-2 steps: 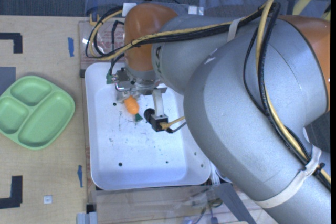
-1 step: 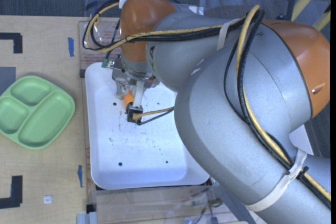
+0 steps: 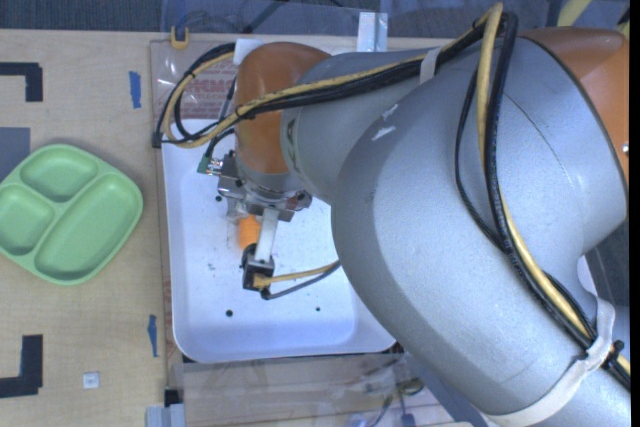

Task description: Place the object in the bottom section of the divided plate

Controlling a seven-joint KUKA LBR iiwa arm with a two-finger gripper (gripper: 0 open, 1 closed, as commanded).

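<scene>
A green divided plate point(image 3: 70, 213) with three sections lies on the wooden bench, left of the white bin point(image 3: 205, 315). My gripper point(image 3: 262, 211) reaches down into the bin's left half, under the orange wrist band. A small orange object point(image 3: 247, 233) shows just below and left of the gripper, close against it. I cannot make out whether the object is held or only lies on the bin floor beside the gripper. The plate's sections hold nothing.
The arm's thick grey body covers the right side of the bin and everything beyond it. A few dark specks point(image 3: 229, 314) dot the bin floor. Black corner marks point(image 3: 28, 80) and blue tape point(image 3: 135, 88) sit on the bench around the plate.
</scene>
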